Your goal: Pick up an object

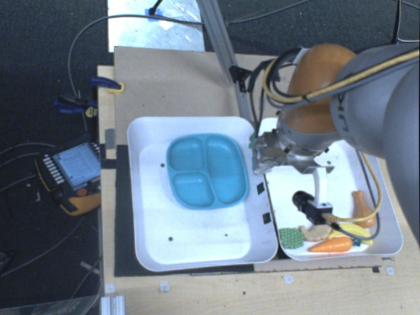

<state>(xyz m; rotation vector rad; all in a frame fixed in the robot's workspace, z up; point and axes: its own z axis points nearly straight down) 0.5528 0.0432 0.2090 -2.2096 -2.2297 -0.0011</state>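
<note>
The arm (367, 90) fills the upper right of the frame, grey with its orange band at top centre-right, and reaches down and left over the right bin.

The left bin (197, 235) takes up the middle of the frame. The right bin (282, 205) sits against it at lower right, partly hidden under the arm.

A blue plate (209, 170) with three compartments lies flat in the upper half of the left bin, closer to that bin's right wall than to its left.

The gripper (261, 155) is at the upper left corner of the right bin, just right of the plate and over the seam between the two bins. From this angle I cannot tell whether it is open or closed, and nothing shows in its grasp.

The small things lie along the lower edge of the right bin, well below the gripper. A banana (357, 229) is at lower right, with a carrot (331, 245) just beneath it. A brown piece (362, 205) stands above the banana near the right wall. A tan piece (318, 232) lies left of the banana, and a green piece (291, 237) lies at the far left of the row.
</note>
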